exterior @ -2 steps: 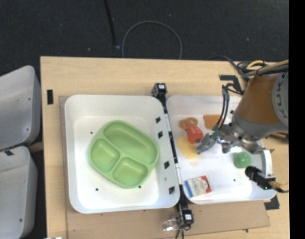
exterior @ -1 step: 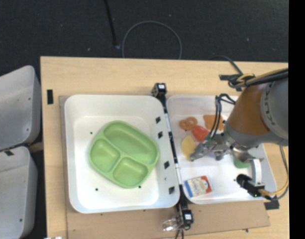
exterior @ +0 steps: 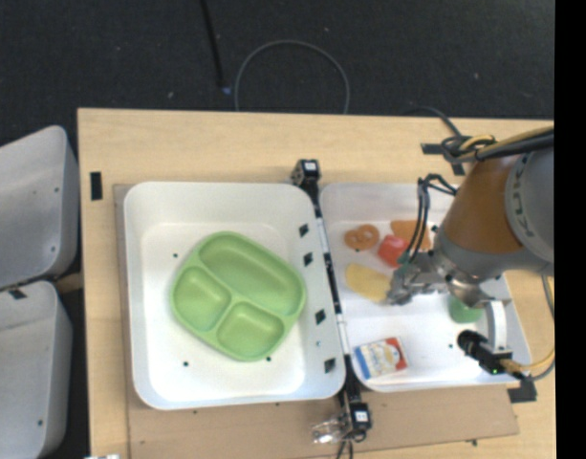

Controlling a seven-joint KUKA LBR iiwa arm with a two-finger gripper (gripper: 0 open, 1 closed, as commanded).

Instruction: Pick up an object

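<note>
On the left of the tabletop [exterior: 101,161] we see a white bin [exterior: 140,371] with a green plate [exterior: 237,295] lying flat in it; the plate has three little parts and sits a bit turned. The bin on the right [exterior: 369,199] holds the small things to grab. First comes a yellow piece [exterior: 364,281], long and soft-looking, with its long side running from upper left down to lower right. Above it sit an orange ring [exterior: 361,237] and a red piece [exterior: 392,249], close together. Lower down lies a small box [exterior: 380,356], flat, its long side going left to right. We think the yellow piece is the one to grab, because the tool [exterior: 404,290] is low right at its right end. We cannot tell how the tool is set.
</note>
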